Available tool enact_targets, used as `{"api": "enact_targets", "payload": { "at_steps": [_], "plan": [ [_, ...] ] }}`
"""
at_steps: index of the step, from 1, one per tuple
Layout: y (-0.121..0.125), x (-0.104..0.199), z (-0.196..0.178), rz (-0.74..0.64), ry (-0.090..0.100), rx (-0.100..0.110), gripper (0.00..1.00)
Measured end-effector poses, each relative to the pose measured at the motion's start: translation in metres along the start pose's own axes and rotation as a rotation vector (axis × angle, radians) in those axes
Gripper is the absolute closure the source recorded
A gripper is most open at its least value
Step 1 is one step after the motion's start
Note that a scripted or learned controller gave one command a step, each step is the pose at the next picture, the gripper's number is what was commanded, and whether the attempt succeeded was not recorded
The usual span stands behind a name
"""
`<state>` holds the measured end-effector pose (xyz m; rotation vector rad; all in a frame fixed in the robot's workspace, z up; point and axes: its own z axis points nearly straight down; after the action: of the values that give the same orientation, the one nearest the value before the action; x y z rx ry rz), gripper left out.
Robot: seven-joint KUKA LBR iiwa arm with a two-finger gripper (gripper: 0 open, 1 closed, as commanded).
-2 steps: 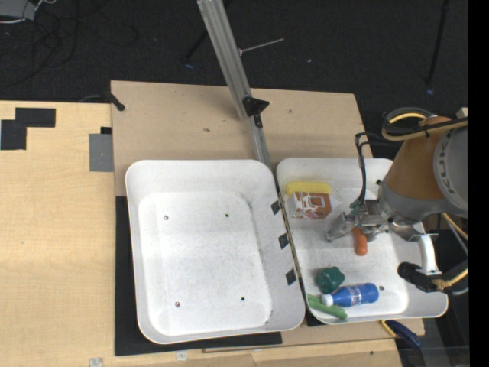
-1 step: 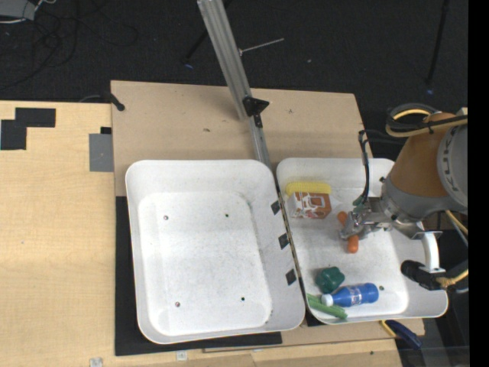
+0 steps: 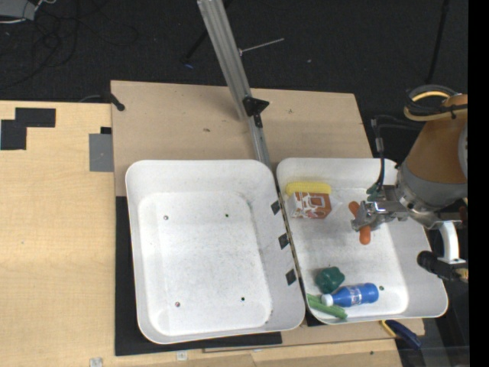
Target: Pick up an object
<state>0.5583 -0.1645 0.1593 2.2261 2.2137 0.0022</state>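
Where hand [image 3: 365, 219] hangs, orange stick [image 3: 365, 235] touches.

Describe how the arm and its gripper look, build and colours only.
The arm enters from the right: a rounded grey body with an orange band above the wrist and a yellowish cable loop over its top. The gripper is small, metallic grey with dark parts, and a thin black cable runs down to it. Its finer details are too small to tell.

arm: extended in from right, orange band above wrist | gripper [image 3: 370, 214]: carried at arm's left tip, pointed down
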Motion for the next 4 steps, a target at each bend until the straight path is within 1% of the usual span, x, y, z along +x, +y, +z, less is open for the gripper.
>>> {"api": "enact_targets", "payload": {
  "at_steps": [1, 2, 3, 4],
  "plan": [
    [0.001, -0.001, -0.053, -0.006, 0.0, -0.001, 1.0],
    [-0.003, 0.055, -0.046, -0.01, 0.004, 0.007, 1.0],
    [-0.004, 0.115, -0.06, -0.011, 0.004, 0.005, 1.0],
    [0.0, 0.17, -0.073, -0.011, 0.003, 0.005, 1.0]
  ]
}}
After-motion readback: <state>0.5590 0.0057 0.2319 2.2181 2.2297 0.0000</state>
